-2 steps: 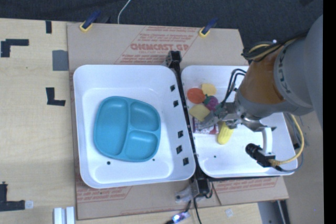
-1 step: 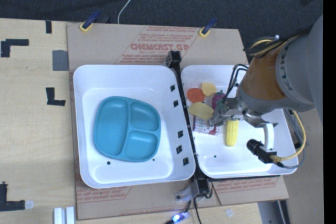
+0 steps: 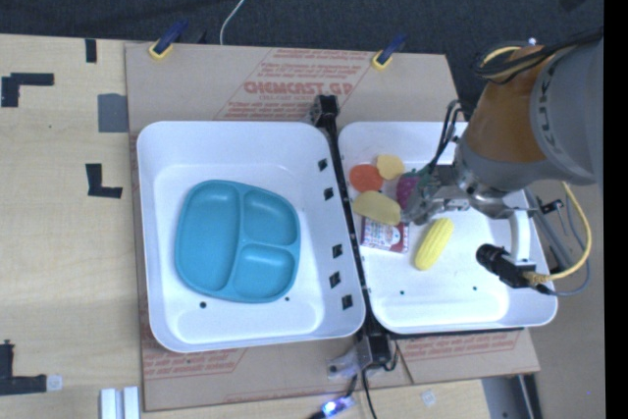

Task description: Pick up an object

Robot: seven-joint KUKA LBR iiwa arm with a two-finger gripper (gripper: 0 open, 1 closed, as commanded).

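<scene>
In the right bin (image 3: 461, 309) lie several small items: an orange-red round piece (image 3: 366, 178), a pale yellow piece (image 3: 390, 165) behind it, a tan potato-like lump (image 3: 377, 206), a red and white packet (image 3: 384, 235), a purple piece (image 3: 405, 188) and a yellow corn cob (image 3: 433, 242). My gripper (image 3: 424, 198) hangs low over the bin's left half, right beside the purple piece and just above the corn cob. Dark gripper parts cover the fingertips.
The left bin (image 3: 157, 162) holds a blue divided plate (image 3: 237, 240). A black divider with clips runs between the bins (image 3: 339, 211). Cables and a black fitting (image 3: 505, 267) hang over the right bin's right half. Cardboard lies under both bins.
</scene>
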